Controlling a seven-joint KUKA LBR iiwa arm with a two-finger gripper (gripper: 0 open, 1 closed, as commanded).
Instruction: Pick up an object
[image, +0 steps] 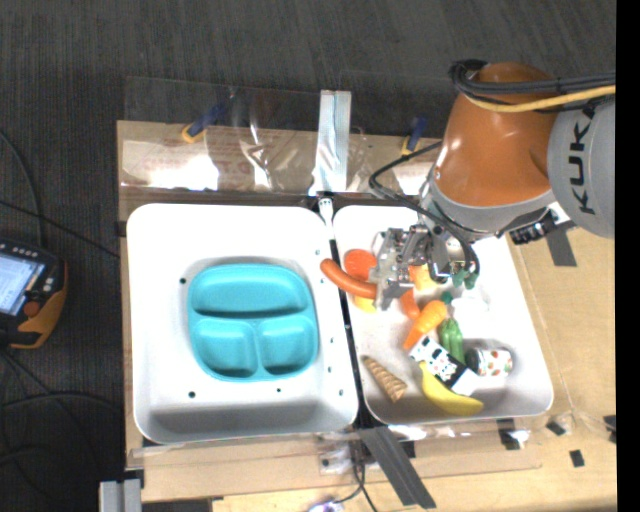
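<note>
1. My arm (520, 140) comes in from the right, its orange band hanging over the top right corner of the right bin.
2. The bench (580, 350) carries two white bins side by side, with a strip of clear plastic sheet (260, 150) clipped along their far edge.
3. The left bin (160, 400) holds one thing, a blue tray (252, 318) with three compartments, lying flat near the bin's middle.
4. The right bin (530, 380) holds all the small items, gathered from its upper left down to its lower middle.
5. My gripper (395, 270) is low in the upper part of the right bin, fingers pointing down toward the left side of the pile. I cannot tell how far they are spread, and I cannot see anything clearly between them.
6. An orange sausage (345, 280) lies at a slant by the bin's left wall, just beside my gripper and possibly touching it; the overlap is too cluttered to judge.
7. A round orange piece (360, 264) sits just behind the sausage, partly covered by my gripper.
8. A carrot (428, 320) lies tilted below the gripper, its green end toward the bin's middle.
9. A banana (448, 397) lies near the front wall, with a black-and-white block (440, 360) resting against it.
10. A cone (385, 377) lies to the left of the banana, near the divider.
11. A small white cup (492, 362) with red and green marks sits to the right of the block.
12. A green piece (455, 338) stands between the carrot and the cup.
</note>
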